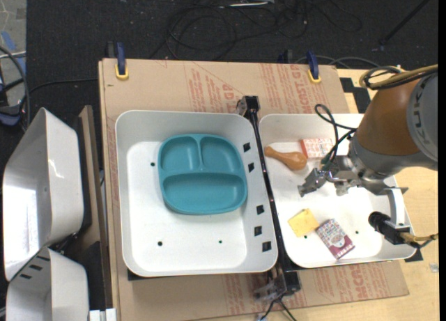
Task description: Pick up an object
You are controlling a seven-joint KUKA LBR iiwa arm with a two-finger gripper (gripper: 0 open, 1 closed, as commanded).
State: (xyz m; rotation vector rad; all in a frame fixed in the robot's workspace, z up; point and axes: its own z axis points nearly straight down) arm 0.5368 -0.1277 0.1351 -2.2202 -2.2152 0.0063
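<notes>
My gripper [315, 182] hangs over the middle of the right bin [362, 257], with the arm reaching in from the right. A tan drumstick-shaped toy [287, 157] lies just up and to the left of it. A pink-and-white packet [317, 147] rests near the bin's back wall, above the gripper. Below the gripper lie a yellow block [303, 222] and, next to it, a red-and-pink patterned packet [334, 237]. Nothing shows in the gripper's grasp.
The left bin [139, 243] holds a teal divided plate [202, 175] in its upper middle. A black divider [265, 187] runs between the two bins. White containers [38, 180] stand off the bench to the left.
</notes>
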